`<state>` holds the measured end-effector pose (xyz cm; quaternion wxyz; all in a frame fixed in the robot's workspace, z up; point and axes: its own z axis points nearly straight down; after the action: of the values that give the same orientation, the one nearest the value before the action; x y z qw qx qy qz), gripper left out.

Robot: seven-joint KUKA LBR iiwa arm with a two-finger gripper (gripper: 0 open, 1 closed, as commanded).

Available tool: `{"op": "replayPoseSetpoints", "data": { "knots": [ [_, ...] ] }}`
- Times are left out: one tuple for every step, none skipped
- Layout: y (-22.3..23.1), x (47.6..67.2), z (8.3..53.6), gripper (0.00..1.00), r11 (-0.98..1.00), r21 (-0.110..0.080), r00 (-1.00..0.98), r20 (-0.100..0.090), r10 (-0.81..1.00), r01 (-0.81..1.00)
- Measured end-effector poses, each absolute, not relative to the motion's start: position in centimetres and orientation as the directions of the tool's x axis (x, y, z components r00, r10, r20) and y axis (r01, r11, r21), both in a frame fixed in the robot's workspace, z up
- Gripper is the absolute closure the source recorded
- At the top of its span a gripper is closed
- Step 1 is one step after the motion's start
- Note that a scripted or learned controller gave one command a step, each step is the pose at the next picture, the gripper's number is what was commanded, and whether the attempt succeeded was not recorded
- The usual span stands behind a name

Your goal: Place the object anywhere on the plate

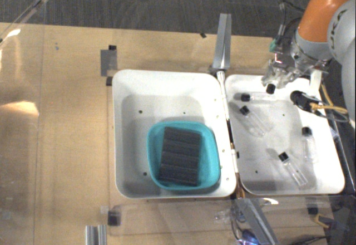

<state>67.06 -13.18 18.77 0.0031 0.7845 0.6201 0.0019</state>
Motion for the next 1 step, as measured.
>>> {"op": "replayPoseSetpoints", "data": {
  "knots": [
    [-6.09, 67.05, 23.64, 1.0, -0.176, 0.01, 0.176, 0.001, 0.984, 0.984]
  ]
}}
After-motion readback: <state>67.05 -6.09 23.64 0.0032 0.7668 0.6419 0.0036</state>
